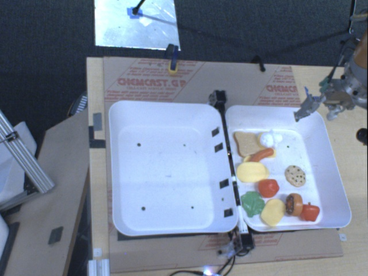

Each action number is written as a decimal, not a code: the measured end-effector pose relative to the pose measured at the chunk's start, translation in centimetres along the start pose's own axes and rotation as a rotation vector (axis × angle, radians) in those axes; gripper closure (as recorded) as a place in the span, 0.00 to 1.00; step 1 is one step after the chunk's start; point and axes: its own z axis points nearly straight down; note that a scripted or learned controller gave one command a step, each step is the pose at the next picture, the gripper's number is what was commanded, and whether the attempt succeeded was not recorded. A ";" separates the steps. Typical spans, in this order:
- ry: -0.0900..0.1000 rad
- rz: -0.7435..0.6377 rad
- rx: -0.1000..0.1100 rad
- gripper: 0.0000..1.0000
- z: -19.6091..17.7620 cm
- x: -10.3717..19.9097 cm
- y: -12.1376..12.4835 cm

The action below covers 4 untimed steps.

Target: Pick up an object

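Observation:
The right bin [330, 154] holds several toy foods: a bread slice [246, 143], a white lump [269, 138], an orange sausage [261, 154], a yellow piece [252, 171], a red tomato [268, 187], a cookie [295, 175], green broccoli [252, 203], a yellow lemon [273, 211], a brown piece [293, 203] and a red pepper [310, 211]. My gripper [317, 112] hangs over the bin's far right corner, open, with nothing between its fingers. It is apart from all the foods.
The left bin [118, 154] lies beside the right one, joined by a black-clipped divider [227, 154]. Both rest on cardboard [149, 79]. A metal plate [135, 16] lies beyond it, and an aluminium frame [23, 160] stands at the left.

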 end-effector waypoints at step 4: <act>-0.001 -0.003 -0.013 1.00 -4.3 8.1 -2.5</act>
